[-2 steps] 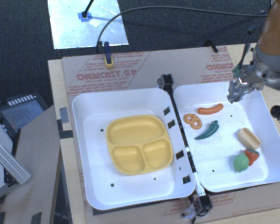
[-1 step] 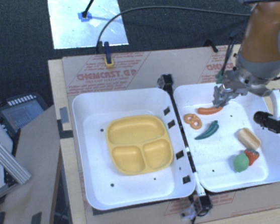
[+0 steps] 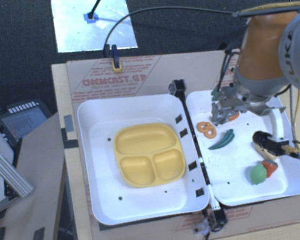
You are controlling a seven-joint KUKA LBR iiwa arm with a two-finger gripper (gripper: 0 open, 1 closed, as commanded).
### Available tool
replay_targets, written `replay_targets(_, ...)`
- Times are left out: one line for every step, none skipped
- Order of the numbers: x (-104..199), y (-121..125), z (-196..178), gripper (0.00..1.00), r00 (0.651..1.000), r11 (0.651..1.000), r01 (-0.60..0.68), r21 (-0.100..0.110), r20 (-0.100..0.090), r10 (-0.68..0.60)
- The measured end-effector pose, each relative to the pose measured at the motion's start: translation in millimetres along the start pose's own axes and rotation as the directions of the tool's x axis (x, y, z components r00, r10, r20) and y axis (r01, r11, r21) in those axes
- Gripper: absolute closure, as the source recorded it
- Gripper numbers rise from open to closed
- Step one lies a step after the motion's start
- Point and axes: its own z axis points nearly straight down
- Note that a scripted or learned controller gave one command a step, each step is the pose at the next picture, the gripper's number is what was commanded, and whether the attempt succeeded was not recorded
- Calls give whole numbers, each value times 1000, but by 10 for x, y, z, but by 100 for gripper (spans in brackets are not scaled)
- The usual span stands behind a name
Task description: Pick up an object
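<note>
Two bins sit side by side on the bench: the left bin (image 3: 99,166) holds a compartment tray (image 3: 147,154) near its middle. In the right bin (image 3: 239,187), a pretzel (image 3: 206,129) lies by the left wall, a pepper (image 3: 222,140) just right of it, nearer. The gripper (image 3: 220,111) hangs over the far part, beside the pretzel. A round fruit (image 3: 257,174) lies near the right corner

Arm (image 3: 271,47) cut off at right edge, pincer (image 3: 222,114) fingers indistinct, red item (image 3: 233,116) mostly hidden beneath it
</note>
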Motion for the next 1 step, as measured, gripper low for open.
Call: replay_targets(604,5,-3,100,1000,1000,2,-2,-1,-2)
